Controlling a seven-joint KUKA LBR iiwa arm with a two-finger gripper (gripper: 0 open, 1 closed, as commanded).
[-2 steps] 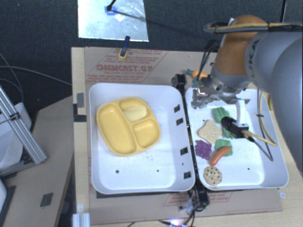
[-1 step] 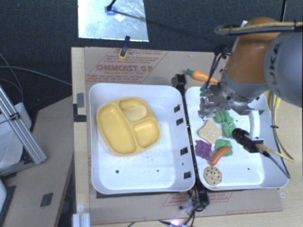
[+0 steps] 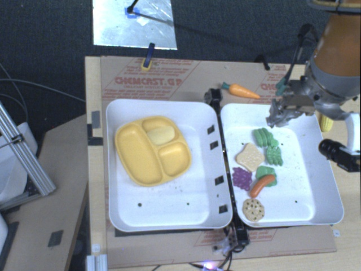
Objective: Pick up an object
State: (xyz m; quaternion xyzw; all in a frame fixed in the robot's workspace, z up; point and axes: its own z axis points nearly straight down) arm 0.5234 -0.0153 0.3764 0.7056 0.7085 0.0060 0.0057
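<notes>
Basically: pick not done | gripper (image 3: pixel 277 119) above right bin (image 3: pixel 324 208) far edge, finger state unclear, nothing seen held | green toy (image 3: pixel 267 145) nearest, untouched | left: descend, grasp, lift

Right bin (image 3: pixel 321 151) holds the pickable items, clustered in its left half, right of frame centre. Green ridged piece (image 3: pixel 267 145), pea-pod or lettuce-like, lies flat at the top of the cluster. Just below-left: tan bread slice (image 3: pixel 250 157), flat. Purple grape bunch (image 3: pixel 242 178) under it, at the bin's left wall. Orange-red sausage or carrot with a green end (image 3: pixel 263 183) lies diagonally beside the grapes. Chocolate-chip cookie (image 3: pixel 254 209) lowest, near the bottom-left corner. All loose.
</notes>
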